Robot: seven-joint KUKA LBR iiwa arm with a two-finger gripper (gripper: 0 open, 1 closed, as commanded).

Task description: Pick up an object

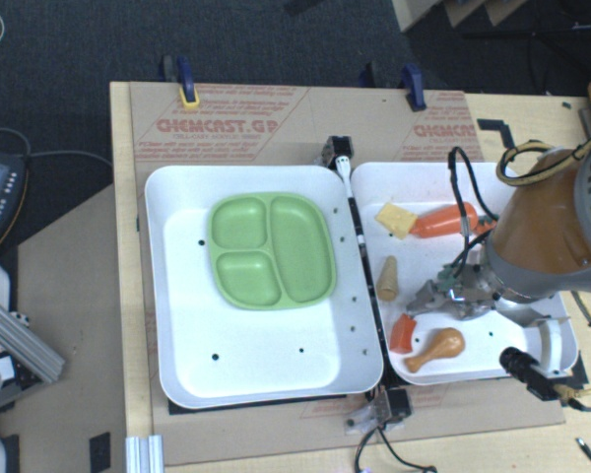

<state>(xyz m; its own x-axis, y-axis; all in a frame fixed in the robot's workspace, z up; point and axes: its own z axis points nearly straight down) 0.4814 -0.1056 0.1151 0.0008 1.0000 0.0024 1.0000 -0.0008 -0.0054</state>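
**Over the right bin, the pincer hangs among scattered toy food**

Over the right bin (428,371), the arm (547,230) reaches in from the right edge and its pincer (435,297) sits low above the bin floor. Whether its fingers are spread or pressed together, I cannot tell; the metal parts blur into one dark-grey cluster, and nothing is clearly seen between them.

Taking the pincer as the landmark: just to its left stands a tan cork-like cylinder (387,278). Below and left of it lies a small red piece (402,333), and just below it a toy drumstick (435,347), brown and rounded, near the bin's front rim. Up and left of it rests a pale yellow wedge (396,221), with an orange carrot-like piece (441,222) touching it on the right; the carrot's far end runs under black cables and the arm's body, so its full length is hidden.

Well to the left of the pincer, the left bin (187,363) carries a green divided plate (273,250) with three compartments.

Both bins sit on a table (128,264) topped with printed brown cardboard, clamped at the far edge by blue clamps (186,79). Dark carpet lies beyond it.
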